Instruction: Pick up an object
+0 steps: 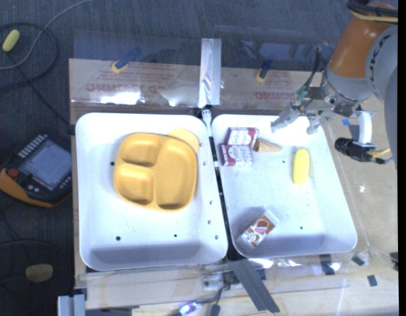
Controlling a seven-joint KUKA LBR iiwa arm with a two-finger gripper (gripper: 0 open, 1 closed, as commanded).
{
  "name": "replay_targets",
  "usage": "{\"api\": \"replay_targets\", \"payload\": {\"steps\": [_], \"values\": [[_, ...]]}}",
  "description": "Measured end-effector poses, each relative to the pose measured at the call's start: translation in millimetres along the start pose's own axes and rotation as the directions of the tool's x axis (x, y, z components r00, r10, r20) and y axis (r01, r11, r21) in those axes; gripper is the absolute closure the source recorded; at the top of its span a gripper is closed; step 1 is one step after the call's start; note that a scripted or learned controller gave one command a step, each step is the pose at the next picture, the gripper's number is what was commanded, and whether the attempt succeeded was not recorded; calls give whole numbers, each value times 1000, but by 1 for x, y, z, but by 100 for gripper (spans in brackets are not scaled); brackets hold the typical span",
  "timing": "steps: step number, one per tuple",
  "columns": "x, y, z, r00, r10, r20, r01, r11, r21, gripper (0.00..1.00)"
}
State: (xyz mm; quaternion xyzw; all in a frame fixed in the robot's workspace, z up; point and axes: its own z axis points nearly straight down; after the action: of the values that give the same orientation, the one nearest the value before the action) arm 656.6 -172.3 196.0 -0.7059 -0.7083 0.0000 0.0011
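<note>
My hand (296,118) hovers over the far right corner of the right-hand shallow white bin (335,236), its two grey fingers spread apart with nothing between them. Candidates for the pick lie below on the bin floor: a yellow banana-shaped plastic toy (300,165) near the right wall, a small tan cone-shaped piece (268,146) just beside a pair of maroon-and-white cartons (239,146) toward the far left corner, and a clear-wrapped brown-and-white packet (258,228) near the front edge. The left-hand shallow white bin (97,242) carries a yellow three-compartment plastic tray (156,170) with a pale yellow round piece (185,138) touching its far right corner. The banana toy looks the best target to me: it lies apart from everything else and nearest my hand. To take it well, I judge I should centre over its middle, turn my fingers across its short width, and descend fully before closing, so the curved plastic does not squirt sideways.
</note>
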Motion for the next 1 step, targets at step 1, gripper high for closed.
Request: {"api": "replay_targets", "payload": {"steps": [1], "values": [[-32,-27,95,995,-103,1,103,995,-2,0]]}}
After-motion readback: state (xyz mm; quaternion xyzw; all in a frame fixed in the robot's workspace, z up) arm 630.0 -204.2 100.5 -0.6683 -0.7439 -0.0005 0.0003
